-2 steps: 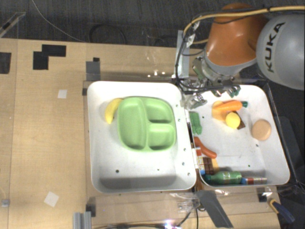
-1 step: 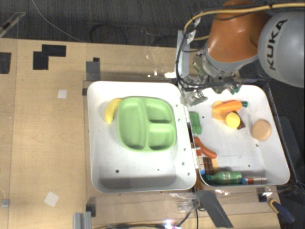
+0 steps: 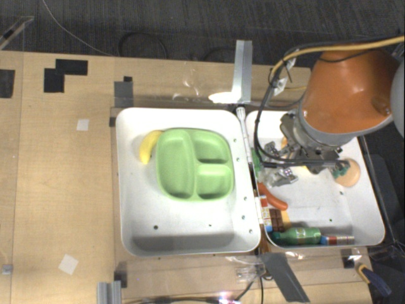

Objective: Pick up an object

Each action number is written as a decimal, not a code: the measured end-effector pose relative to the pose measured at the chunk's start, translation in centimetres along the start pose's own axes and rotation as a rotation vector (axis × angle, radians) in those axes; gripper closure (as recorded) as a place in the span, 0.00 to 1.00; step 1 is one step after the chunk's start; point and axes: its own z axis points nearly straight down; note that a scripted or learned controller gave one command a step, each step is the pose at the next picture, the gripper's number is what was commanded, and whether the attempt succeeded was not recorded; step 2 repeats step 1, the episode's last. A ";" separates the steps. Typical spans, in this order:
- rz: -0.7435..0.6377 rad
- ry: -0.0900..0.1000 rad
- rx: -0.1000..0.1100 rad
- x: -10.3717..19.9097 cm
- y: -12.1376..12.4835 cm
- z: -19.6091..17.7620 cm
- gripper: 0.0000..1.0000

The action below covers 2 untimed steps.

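Left bin (image 3: 136,233): green divided tray (image 3: 193,164), three compartments, lying flat; a banana (image 3: 148,146) touches its left edge. Right bin (image 3: 370,227): arm's orange band (image 3: 351,94) sits over the upper half — gripper (image 3: 286,170) below it, low over the bin's left part, finger state not resolvable. Along the near wall — a green bottle (image 3: 297,235) on its side. An orange-red elongated item (image 3: 273,199) lies near the divider. A tan round object (image 3: 349,173) sits toward the right wall.
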 end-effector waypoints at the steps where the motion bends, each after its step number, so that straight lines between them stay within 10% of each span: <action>1: 0.069 0.003 0.001 0.9 -7.8 1.5 1.00; 2: 0.069 0.003 0.001 0.9 -7.8 1.5 1.00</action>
